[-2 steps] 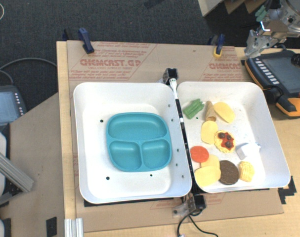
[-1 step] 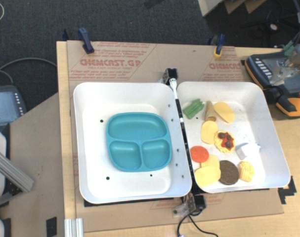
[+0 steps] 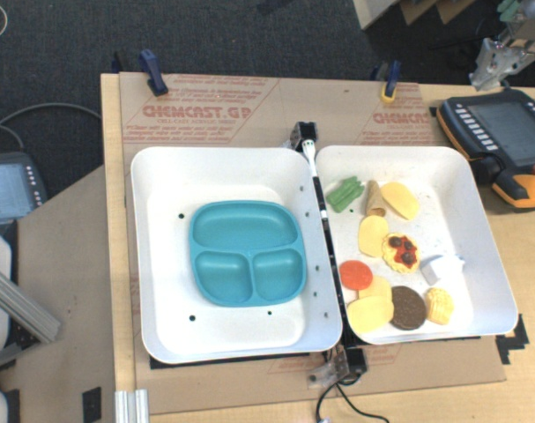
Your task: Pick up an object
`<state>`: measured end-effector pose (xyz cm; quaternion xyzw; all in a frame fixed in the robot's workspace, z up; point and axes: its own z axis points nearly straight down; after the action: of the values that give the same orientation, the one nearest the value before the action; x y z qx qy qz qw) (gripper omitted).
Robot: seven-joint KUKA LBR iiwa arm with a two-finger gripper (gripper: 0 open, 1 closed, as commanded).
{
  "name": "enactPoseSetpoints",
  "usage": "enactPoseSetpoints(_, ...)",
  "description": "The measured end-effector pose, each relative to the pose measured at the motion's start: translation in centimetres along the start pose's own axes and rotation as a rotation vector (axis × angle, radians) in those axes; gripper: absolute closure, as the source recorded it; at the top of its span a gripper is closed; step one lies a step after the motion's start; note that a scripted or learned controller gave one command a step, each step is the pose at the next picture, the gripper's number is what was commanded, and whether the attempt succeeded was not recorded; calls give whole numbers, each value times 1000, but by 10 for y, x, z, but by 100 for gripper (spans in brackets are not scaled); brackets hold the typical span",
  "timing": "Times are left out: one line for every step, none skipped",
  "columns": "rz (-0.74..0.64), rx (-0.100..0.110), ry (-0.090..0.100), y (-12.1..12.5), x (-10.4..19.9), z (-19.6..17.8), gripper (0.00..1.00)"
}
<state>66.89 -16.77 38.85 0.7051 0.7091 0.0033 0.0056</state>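
Gripper (image 3: 507, 55) — cropped at right edge

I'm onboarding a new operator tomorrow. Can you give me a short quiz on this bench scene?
1. True or false: the teal divided tray lies in the right bin.
2. Which item lies nearest the divider between the bins? A) green piece B) dark brown round cookie C) small white block
3. Fill in: the teal tray has ___ compartments.

Key
1. False; it lies in the left bin, and the toy foods lie in the right one.
2. A
3. Three: one wide at the far side, two smaller at the near side.
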Motion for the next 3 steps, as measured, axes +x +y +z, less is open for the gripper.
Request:
enactPoseSetpoints(-3, 2, 3, -15, 95, -68, 100)
enactPoseSetpoints(-4, 1, 5, -26, 190, -143, 100)
enactPoseSetpoints(-5, 17, 5, -55, 297, -109, 100)
